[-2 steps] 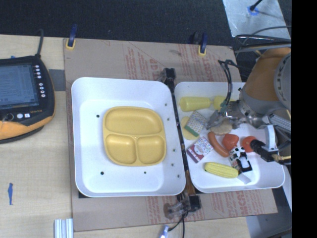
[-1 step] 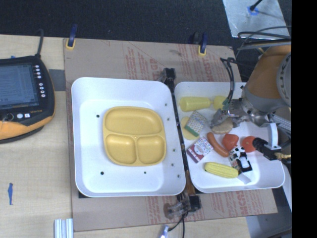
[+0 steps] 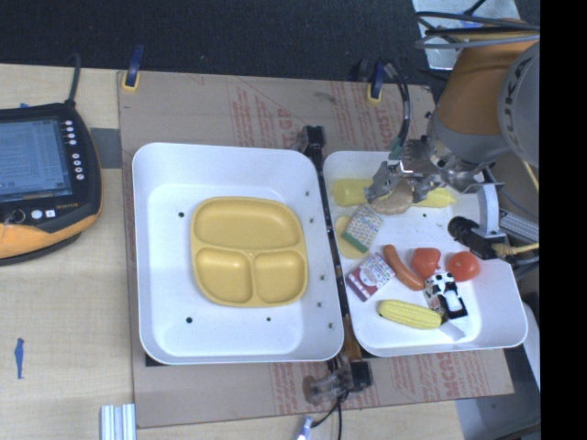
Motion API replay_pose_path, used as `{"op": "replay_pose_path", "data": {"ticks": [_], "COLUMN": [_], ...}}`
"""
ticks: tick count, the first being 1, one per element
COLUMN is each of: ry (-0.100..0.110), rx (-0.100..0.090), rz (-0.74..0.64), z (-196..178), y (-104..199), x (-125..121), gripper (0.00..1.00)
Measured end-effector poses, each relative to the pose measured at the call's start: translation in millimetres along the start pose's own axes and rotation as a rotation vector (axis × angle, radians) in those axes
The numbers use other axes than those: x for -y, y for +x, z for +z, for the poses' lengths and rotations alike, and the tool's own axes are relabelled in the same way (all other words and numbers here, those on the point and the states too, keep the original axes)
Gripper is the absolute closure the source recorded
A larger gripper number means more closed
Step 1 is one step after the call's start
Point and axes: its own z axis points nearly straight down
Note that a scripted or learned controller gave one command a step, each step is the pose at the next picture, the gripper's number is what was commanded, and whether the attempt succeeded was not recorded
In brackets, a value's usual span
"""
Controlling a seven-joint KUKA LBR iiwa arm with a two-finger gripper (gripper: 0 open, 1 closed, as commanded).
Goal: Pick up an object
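Pincer [image 3: 401,183] sits low in the right bin's [image 3: 500,335] far end, fingers spread around a tan, bread-like item [image 3: 393,200] beside a yellow piece [image 3: 349,192]. Grasp step is in hand, by appearance. Next move calls for closing, then lifting straight.

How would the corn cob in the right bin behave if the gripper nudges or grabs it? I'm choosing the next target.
The corn cob is long and rounded, lying on its side, so a sideways push would probably roll it. It looks like moulded toy food, so likely stiff and light. Its tapered, glossy ends may slip; gripping across the middle seems safer.
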Motion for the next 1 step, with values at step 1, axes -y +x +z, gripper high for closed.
{"op": "replay_pose_path", "data": {"ticks": [1], "ry": [0.001], "rx": [0.001], "rz": [0.000], "z": [-8.3], "y": [48.9], "x": [-8.9], "gripper": [1.00]}}
